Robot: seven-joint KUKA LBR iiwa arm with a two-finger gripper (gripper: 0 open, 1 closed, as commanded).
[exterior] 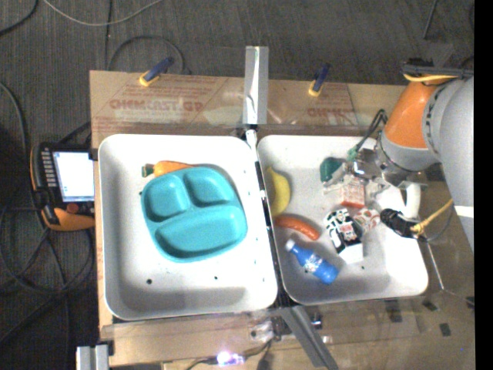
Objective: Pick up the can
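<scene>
A plywood-topped counter (115, 102) carries two shallow white bins side by side, seen from above at a slant. The left bin (123, 276) holds a turquoise divided tray (194, 213), with an orange object (171, 166) poking out from behind its upper left edge. The grey arm (462, 141), with its orange band (408, 122), reaches in from the right over the right bin (385, 280). Its gripper (362, 177) hangs low above the bin's upper middle, amid cables and a teal item (333, 168) just to its left; whether its fingers are open or closed cannot be told. The can (343, 228), black and white with red markings, lies in the middle of the right bin, just below the gripper and a little to its left, apart from it. A blue bottle (314, 263) lies tilted near the can's lower left, a red-orange sausage-shaped item (296, 225) sits to the can's left, and a yellow banana (279, 191) rests against the bin's left wall. A handheld control pendant (65, 183) sits on the floor left of the counter.
</scene>
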